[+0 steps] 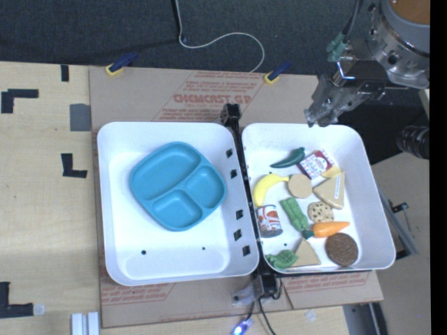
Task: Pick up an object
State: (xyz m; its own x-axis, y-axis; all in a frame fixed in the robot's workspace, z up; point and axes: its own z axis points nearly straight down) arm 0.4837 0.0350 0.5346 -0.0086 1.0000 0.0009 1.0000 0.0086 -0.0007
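The right bin [363,152] holds several toy foods: a yellow banana [267,185], a green pepper [288,158], a red-labelled packet [314,164], a small can [269,220], a cookie [320,211], an orange carrot [330,228], a brown patty [342,248], cheese wedges [333,188] and a green cucumber [294,213]. My gripper [323,114] hangs above the bin's far edge, clear of the food, and I see nothing between its fingers.
The left bin [115,145] carries a blue divided plate [177,185]. Both bins rest on a cardboard sheet [209,96] fixed with yellow and blue clamps [121,63]. A white cable [216,44] loops across the dark cloth at the back.
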